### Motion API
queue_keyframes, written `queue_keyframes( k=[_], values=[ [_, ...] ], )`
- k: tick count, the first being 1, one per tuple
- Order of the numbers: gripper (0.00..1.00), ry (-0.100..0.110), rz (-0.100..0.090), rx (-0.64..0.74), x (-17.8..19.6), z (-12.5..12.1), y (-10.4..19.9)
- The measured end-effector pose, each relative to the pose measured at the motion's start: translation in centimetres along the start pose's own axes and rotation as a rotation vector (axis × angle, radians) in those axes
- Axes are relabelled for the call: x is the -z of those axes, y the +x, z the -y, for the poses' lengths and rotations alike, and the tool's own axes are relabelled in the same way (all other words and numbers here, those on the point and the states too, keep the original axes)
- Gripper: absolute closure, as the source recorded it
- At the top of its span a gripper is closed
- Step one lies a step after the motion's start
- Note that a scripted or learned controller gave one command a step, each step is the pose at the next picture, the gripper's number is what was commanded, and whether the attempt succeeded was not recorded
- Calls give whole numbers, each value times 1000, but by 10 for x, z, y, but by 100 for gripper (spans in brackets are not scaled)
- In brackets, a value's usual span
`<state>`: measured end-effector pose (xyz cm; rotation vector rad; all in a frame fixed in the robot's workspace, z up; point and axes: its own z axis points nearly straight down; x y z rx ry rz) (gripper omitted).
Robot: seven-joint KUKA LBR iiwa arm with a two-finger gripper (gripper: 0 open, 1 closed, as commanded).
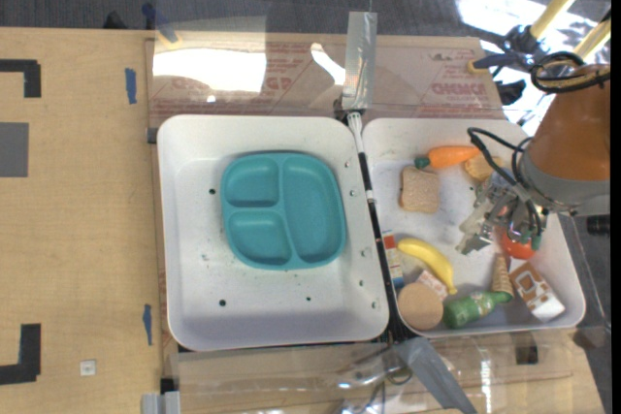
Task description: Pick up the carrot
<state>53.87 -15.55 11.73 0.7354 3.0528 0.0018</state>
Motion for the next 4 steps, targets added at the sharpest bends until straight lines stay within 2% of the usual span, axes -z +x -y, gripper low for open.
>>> queue_keyframes(
  k=[1, 2, 3, 4],
  values=[
    [100, 1, 0, -29, -11, 14, 59],
    [100, -5, 9, -83, 71, -39, 83],
    [100, -3, 16, 36, 317, -12, 23],
    [100, 3, -5, 123, 202, 44, -19]
  ],
)
